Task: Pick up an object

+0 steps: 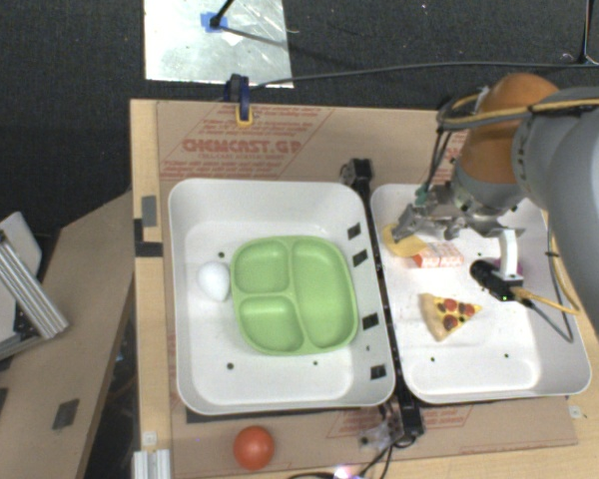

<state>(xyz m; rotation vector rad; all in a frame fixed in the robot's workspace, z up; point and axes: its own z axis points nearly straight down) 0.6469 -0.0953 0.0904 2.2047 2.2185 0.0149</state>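
Observation:
The right bin (499,367) holds a toy pizza slice (447,314) near its middle. A yellow wedge (403,242) and a small pink and white box (439,258) lie at its far left. My gripper (426,220) hangs low over the far left corner of this bin, just above the yellow wedge and the box. Its tip is too small and cluttered for me to read its state, and I see nothing clearly held. The left bin (270,193) carries a green divided plate (292,292) with a white egg (214,280) beside it on the left.
A red ball (253,447) lies on the cardboard in front of the left bin, outside both bins. The grey arm (569,198) covers the right bin's far right side. A black divider with clips (371,267) runs between the bins.

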